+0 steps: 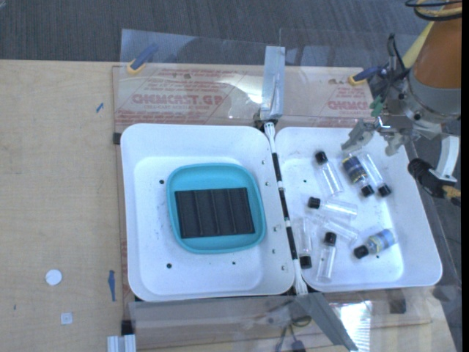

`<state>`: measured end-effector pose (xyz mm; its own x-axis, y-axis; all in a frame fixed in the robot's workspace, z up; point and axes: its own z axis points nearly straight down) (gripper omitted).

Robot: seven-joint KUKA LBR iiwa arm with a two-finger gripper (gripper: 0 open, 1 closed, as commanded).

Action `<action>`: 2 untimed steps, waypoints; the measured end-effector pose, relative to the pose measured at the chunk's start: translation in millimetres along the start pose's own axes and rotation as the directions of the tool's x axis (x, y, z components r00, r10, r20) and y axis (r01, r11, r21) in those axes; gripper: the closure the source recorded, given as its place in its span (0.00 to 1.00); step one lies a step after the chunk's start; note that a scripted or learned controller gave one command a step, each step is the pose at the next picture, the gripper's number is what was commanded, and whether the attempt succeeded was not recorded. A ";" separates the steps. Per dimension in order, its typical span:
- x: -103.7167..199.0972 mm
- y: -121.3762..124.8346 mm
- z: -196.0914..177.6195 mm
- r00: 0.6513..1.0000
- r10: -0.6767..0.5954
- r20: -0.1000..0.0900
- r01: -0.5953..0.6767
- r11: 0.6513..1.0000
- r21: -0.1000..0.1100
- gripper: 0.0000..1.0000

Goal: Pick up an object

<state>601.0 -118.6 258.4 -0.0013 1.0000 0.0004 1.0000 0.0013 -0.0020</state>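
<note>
Gripper is being held above the right bin's far edge, fingers spread apart, nothing seen between them. Clear vials with black caps are being carried scattered across the right bin's floor, one blue-labelled vial just beneath the gripper. A teal tray is being carried at the left bin's centre.

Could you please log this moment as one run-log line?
tool: above right bin's far edge | vials: scattered in right bin | teal tray: in left bin
</note>
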 end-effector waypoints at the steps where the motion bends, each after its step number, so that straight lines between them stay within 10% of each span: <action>1: -56.9 14.1 153.1 0.997 0.071 -0.006 -0.071 0.997 -0.015 0.00; 2: -88.6 9.0 154.0 1.000 -0.022 -0.003 0.022 0.999 -0.032 0.00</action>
<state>609.8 -207.2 104.3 -0.0237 0.9997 0.0031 0.9993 0.0236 0.0302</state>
